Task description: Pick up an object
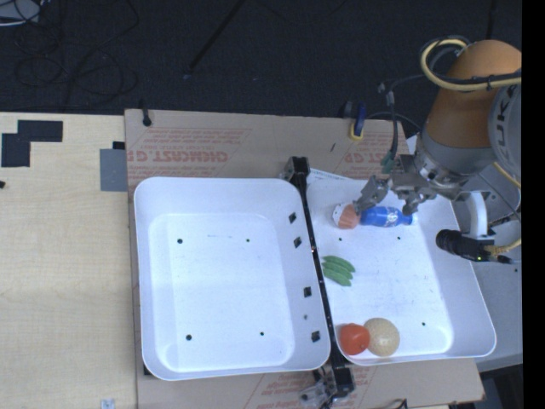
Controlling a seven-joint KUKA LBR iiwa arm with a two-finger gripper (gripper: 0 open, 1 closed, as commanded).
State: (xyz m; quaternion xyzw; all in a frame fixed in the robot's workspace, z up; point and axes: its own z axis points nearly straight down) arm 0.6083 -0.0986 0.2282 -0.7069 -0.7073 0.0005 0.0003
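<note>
I see the bench [60, 254] with a cardboard sheet [213, 139] on its right part, and both bins sit on that sheet. Left bin [149, 271] and right bin [443, 313] touch along one long edge, with a black strip [308, 245] running down the join. The arm [473, 92] comes in over the right bin's far right corner, orange band up top, cables looped round it. The gripper [393, 198] hangs low over the far part of the right bin, nearer the far edge than the near one. Its fingers are spread apart and grasp nothing. One tip is toward the strip side and the other toward the right edge, both just behind the blue bottle [385, 217]. I can't tell if the tips touch it. The bottle lies on its side on the bin floor, in the far half, roughly parallel to the far edge. Its left end touches an orange-pink lump [347, 218], which is close to the strip. The beige ball [382, 336] sits in the near left corner of the right bin, touching the red ball [354, 339] beside it on the strip side. The green pod [338, 270] lies flat near the strip, about midway down that edge, between the bottle and the two balls and well apart from both.
</note>
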